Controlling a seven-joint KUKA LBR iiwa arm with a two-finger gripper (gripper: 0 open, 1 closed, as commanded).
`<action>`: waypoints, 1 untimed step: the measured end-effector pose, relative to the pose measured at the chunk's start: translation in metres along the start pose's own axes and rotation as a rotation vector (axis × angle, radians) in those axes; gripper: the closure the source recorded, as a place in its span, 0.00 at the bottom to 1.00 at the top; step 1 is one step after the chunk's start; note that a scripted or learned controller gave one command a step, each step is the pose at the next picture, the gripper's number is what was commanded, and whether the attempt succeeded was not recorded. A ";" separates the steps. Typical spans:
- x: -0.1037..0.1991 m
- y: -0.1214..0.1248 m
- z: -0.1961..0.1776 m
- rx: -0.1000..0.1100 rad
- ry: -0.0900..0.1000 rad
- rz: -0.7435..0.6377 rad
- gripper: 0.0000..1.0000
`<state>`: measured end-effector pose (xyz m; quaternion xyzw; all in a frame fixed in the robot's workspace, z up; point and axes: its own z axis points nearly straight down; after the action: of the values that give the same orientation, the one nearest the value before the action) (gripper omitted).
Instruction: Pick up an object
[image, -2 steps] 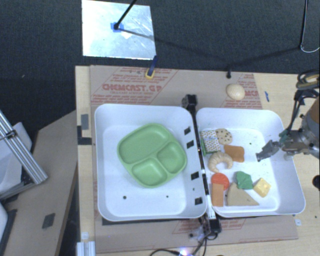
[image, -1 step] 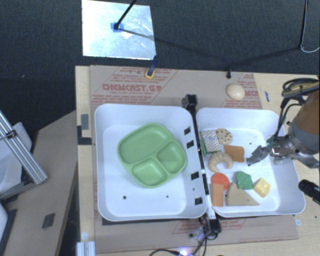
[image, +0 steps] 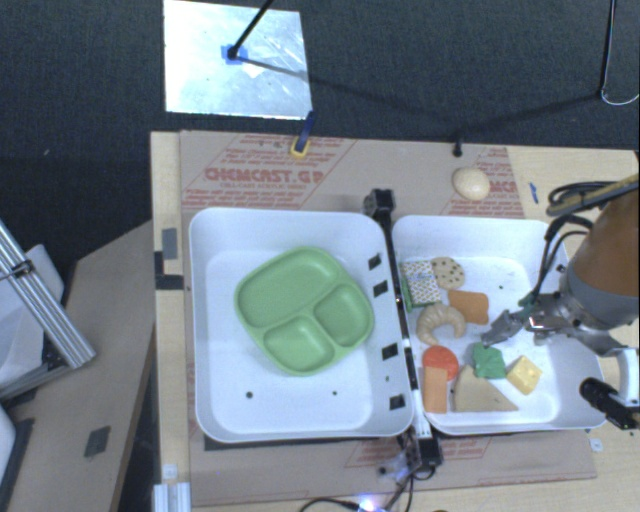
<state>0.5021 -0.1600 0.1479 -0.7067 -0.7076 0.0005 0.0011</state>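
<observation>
From above, the arm (image: 605, 265) reaches in over the right bin (image: 500, 420), its tool (image: 497, 332) low among the toy food, just above a green leafy piece (image: 489, 362). I cannot tell how the tool is set, and nothing looks lifted, so the pick seems yet to be made. Close around lie a curved, glossy croissant (image: 442, 320), a speckled round cookie (image: 447, 271), an orange block (image: 468, 304), a red tomato (image: 440, 358), a yellow cheese cube (image: 524, 374) and a tan wedge (image: 485, 397). The left bin (image: 215, 400) holds a smooth green divided plate (image: 303, 310). A pale egg (image: 470, 182) rests on the cardboard-covered worktop (image: 260, 170).
</observation>
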 end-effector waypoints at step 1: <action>-0.001 0.000 0.062 0.000 0.000 0.000 0.00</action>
<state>0.5018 -0.1608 0.0855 -0.7066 -0.7076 0.0004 0.0009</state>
